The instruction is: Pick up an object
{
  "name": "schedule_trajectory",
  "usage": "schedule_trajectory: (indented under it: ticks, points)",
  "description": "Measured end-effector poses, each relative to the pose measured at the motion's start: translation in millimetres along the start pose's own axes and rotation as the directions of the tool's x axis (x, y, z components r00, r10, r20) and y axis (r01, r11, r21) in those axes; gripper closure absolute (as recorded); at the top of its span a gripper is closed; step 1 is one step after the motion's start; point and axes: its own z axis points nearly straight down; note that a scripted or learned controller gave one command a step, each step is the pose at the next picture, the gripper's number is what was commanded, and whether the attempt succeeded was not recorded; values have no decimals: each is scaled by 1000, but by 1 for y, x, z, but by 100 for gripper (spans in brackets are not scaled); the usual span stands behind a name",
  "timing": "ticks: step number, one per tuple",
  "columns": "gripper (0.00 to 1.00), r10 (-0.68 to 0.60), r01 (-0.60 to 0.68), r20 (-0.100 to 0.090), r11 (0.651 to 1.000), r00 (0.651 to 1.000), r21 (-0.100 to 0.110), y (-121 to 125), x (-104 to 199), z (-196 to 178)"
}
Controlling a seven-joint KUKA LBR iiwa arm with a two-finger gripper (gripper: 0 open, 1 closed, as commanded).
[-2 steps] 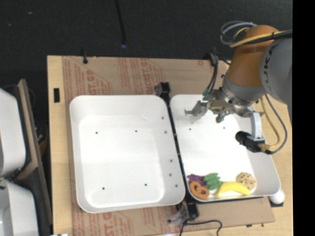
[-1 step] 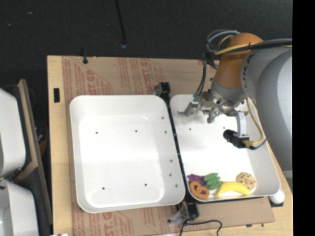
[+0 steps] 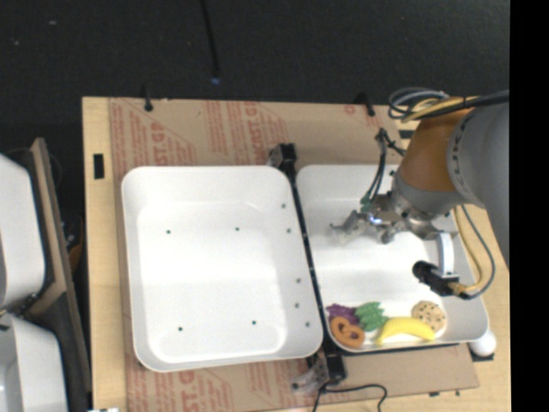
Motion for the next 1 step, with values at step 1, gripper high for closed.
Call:
schedule_trajectory:
  ticks: [1]
  points:
    - [0,-4,4,-1,1000,1000,-4,39,1,-1]
